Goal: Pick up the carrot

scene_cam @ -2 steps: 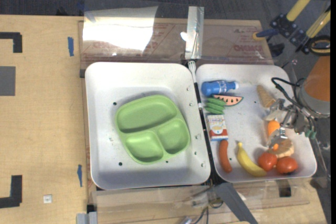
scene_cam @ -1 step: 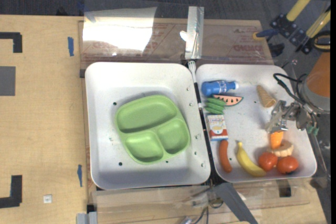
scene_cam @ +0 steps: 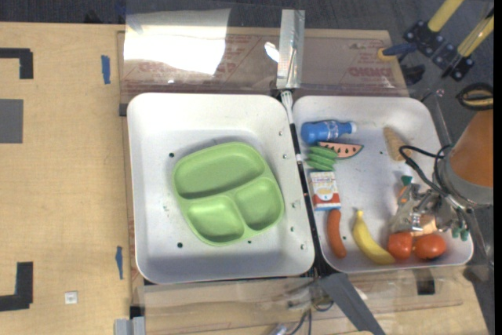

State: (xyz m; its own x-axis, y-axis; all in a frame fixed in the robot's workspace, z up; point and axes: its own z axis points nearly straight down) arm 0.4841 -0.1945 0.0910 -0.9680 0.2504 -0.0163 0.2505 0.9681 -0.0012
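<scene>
My gripper (scene_cam: pixel 417 209) hangs low over the front right corner of the right bin (scene_cam: pixel 369 110), with the arm's orange band (scene_cam: pixel 478 157) at the right edge of the view. A small orange piece (scene_cam: pixel 427 225), which may be the carrot, shows just under the gripper, and most of it is hidden by the gripper's body and cables. Two red tomatoes (scene_cam: pixel 416 245) lie right in front of it. A teal-green bit (scene_cam: pixel 405 183) sits just behind the gripper.
The right bin also holds a blue bottle (scene_cam: pixel 327 129), a watermelon slice (scene_cam: pixel 347 148), a green item (scene_cam: pixel 320 159), a small carton (scene_cam: pixel 324 190), an orange-red sausage-shaped piece (scene_cam: pixel 336 233), a banana (scene_cam: pixel 369 239) and a tan stick (scene_cam: pixel 393 143). A green divided plate (scene_cam: pixel 227 191) lies in the left bin (scene_cam: pixel 149 121).
</scene>
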